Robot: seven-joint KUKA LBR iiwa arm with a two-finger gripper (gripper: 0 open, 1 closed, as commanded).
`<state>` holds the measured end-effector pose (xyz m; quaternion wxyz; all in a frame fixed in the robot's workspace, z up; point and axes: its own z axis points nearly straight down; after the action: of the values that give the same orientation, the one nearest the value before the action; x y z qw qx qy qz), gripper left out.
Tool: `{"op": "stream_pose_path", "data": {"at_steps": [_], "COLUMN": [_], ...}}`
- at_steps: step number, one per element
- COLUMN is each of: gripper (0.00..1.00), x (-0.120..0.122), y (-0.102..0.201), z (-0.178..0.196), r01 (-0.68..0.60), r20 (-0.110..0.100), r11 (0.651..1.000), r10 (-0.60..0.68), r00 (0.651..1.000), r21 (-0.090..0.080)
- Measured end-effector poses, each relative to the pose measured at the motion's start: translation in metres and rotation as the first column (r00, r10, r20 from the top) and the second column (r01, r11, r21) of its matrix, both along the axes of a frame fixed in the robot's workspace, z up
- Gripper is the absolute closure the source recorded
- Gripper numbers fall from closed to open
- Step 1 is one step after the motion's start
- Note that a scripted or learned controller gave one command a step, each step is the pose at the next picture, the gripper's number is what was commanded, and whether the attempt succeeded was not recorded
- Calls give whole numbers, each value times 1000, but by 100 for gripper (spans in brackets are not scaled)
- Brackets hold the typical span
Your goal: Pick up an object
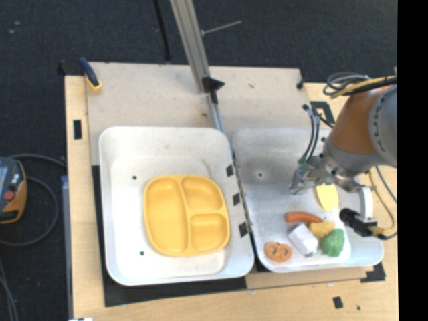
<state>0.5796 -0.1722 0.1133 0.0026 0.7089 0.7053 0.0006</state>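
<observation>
The arm comes in from the right and is cut off at the picture's edge. Its tool (298, 182) hangs low over the right bin (267, 152), too small and blurred to tell more. The objects lie near the bin's front right corner: a yellow piece (327, 196), an orange sausage (303, 217), a pretzel (277, 251), a white block (303, 239), a green lump (333, 243). The left bin (120, 159) holds a yellow divided tray (186, 214). I can read no writing.

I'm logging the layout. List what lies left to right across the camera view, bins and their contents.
Left bin → yellow tray → right bin → pretzel → white block → green toy. The gripper hangs over the right bin, above the pile.
</observation>
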Motion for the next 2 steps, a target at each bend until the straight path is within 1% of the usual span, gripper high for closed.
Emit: {"op": "stream_pose_path", "data": {"at_steps": [2], "gripper": [100], "x": [-1], "y": [-3], "z": [96], "r01": [-8], "r20": [3], "r11": [1000], "r10": [8], "r00": [1000], "r21": [0]}}
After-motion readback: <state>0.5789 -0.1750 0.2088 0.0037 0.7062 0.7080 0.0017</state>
